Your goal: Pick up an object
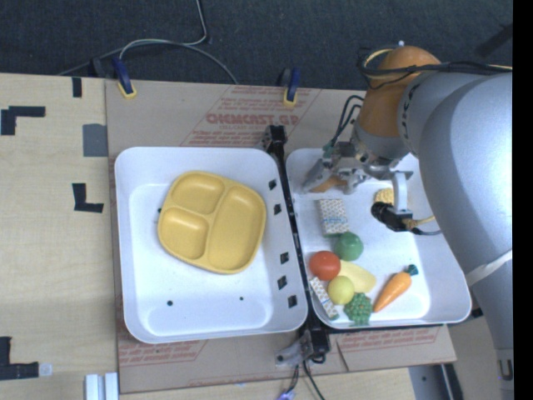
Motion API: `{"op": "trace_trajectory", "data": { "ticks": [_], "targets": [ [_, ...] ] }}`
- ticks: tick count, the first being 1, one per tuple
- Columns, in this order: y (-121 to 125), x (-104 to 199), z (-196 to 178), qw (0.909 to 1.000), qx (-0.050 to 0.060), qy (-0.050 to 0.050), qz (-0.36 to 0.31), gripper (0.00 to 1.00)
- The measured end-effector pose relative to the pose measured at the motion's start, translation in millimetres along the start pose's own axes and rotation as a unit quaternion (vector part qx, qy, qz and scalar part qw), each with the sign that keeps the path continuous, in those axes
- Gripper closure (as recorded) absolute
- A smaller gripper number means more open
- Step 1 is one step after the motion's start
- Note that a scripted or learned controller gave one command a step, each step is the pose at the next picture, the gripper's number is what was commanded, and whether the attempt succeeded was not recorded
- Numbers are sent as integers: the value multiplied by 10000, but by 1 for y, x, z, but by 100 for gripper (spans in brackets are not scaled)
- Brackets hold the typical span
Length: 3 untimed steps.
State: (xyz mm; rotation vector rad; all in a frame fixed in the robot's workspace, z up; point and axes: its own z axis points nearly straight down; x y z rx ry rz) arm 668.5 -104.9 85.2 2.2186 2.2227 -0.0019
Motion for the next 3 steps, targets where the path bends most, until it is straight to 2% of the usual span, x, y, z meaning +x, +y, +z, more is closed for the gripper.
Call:
{"op": "trace_trajectory", "data": {
  "ticks": [1,2,3],
  "targets": [
    [0,9,0,10000,-4,-5,6,0],
    [0,-16,0,10000,-3,0,7,0],
    [0,-4,0,10000,-4,-6,4,0]
  ]
}}
